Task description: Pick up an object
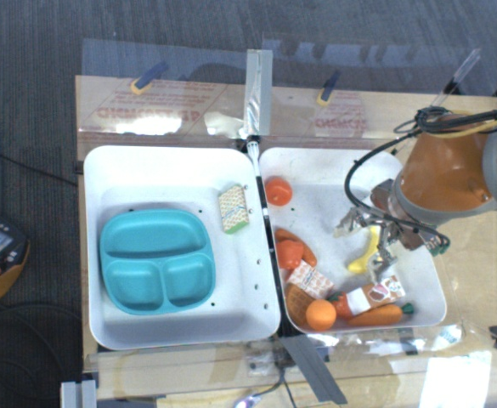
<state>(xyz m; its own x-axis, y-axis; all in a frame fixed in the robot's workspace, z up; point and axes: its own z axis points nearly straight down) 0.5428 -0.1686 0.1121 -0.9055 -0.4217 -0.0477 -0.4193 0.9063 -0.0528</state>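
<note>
My gripper (369,238) is low inside the right bin (333,170), under the orange wrist band. Its fingers (348,223) stand apart, so it is open. A small yellow banana (367,252) lies tilted in the gap between them, and I cannot tell whether either finger touches it. Just below the gripper sit a small white and red carton (389,290) and a little bottle with a red cap (356,301). A carrot (372,316) and an orange (320,314) rest along the bin's front wall.
An orange tomato (278,191), a red fruit (291,253) and a white and red packet (309,277) lie by the right bin's left wall. The left bin (95,313) holds a teal divided plate (156,257) and a speckled sponge (233,208). Black cables loop beside the wrist.
</note>
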